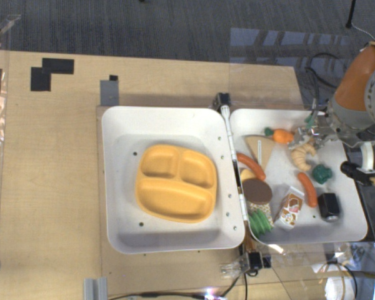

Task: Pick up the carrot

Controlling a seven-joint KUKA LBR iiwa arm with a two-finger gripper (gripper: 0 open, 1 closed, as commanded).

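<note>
The carrot [281,135] is a short orange toy with a green tip pointing left. It lies in the upper middle of the right bin [350,230]. My gripper [313,132] hangs over the bin's upper right part, just right of the carrot's orange end and above a beige croissant-shaped toy [302,155]. The gripper's metal parts blur together at this angle. Nothing is visibly lifted off the bin floor.
The right bin also holds a pale wedge [260,149], two red sausages [250,165] [308,189], a brown disc [256,191], green toys [322,174] [260,221], a small carton [292,210] and a black block [329,206]. A yellow divided tray [177,182] sits in the left bin [122,167].
</note>
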